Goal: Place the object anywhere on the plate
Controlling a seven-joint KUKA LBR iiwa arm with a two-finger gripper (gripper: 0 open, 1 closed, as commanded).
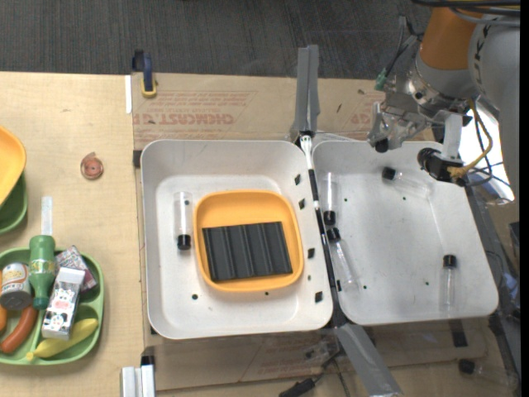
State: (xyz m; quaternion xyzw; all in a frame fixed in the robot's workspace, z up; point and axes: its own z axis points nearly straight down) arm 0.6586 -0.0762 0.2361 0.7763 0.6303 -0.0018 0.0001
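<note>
Camera view, looking down at a slant: the grey arm with its orange band reaches in from the right, and the claw [383, 141] hangs over the far left corner of the right bin [413, 304]. From this angle I cannot tell whether the claw is open or closed, and nothing can be made out in its grip.

The left bin [165, 304] holds a yellow-orange plate [248, 208] with rounded corners, set near the bin's middle. A black ribbed rectangular block [248, 251] lies flat on the plate, well inside its rim. Just beside the plate's left edge, on the bin floor, lies a clear tube with a black cap [182, 217], running front to back.

In the right bin, a small capped tube [388, 173] lies near the far left corner, just below the claw. Two more clear tubes [327, 198] lie along the bin's left wall, one behind the other. Another tube [449, 276] lies near the right wall towards the front.

Both bins rest on a sheet of cardboard [215, 110]. Left of them the desk [83, 222] carries a green tray of toy food [91, 325], a small pink disc [92, 166] and a yellow bowl [7, 168] at the edge.
</note>
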